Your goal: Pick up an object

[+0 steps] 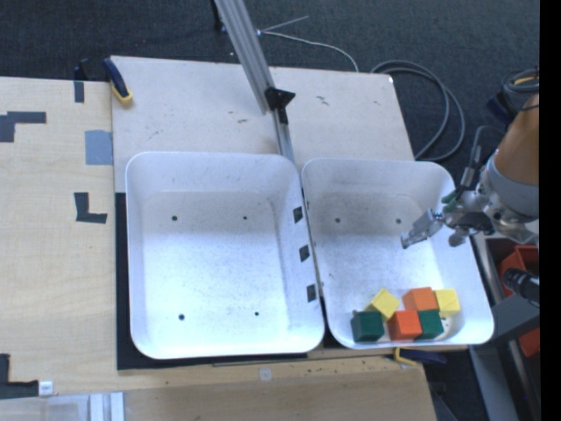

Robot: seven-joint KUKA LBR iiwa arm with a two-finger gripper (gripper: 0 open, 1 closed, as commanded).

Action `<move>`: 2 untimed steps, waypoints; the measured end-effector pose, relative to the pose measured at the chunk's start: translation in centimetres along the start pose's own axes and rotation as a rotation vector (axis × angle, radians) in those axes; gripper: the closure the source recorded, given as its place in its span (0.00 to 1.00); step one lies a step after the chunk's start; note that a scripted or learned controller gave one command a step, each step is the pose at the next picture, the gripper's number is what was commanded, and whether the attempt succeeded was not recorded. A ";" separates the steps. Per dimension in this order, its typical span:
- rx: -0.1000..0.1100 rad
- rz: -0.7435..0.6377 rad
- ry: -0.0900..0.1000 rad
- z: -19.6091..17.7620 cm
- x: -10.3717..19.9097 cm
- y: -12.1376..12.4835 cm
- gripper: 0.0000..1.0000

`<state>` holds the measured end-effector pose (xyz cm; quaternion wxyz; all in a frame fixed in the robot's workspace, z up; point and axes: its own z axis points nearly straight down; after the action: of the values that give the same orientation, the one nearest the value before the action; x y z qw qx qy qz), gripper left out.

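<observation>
Several small cubes lie bunched in the near right corner of the right bin point(351, 191): a yellow cube point(384, 303), a dark green cube point(368, 326), an orange cube point(421, 298), a red-orange cube point(405, 324), a second green cube point(430, 323) and a second yellow cube point(448, 301). My gripper point(436, 235) hangs over the right bin's right side, above and behind the cubes, well apart from them. Its two fingers are spread, and it is open with nothing between them.
The left bin point(140, 235) sits beside the right one, their rims meeting along the middle. A slanted metal rail point(250, 51) runs from the top down to the bins' shared edge. Cables point(438, 95) lie at the back right.
</observation>
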<state>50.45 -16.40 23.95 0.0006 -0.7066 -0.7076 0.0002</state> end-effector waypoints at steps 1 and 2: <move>-0.005 -0.006 0.000 -4.1 4.6 3.1 0.00; -0.012 -0.003 -0.003 -12.2 5.2 10.0 0.00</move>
<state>60.43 -11.16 36.19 -0.0047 -0.7055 -0.7087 -0.0027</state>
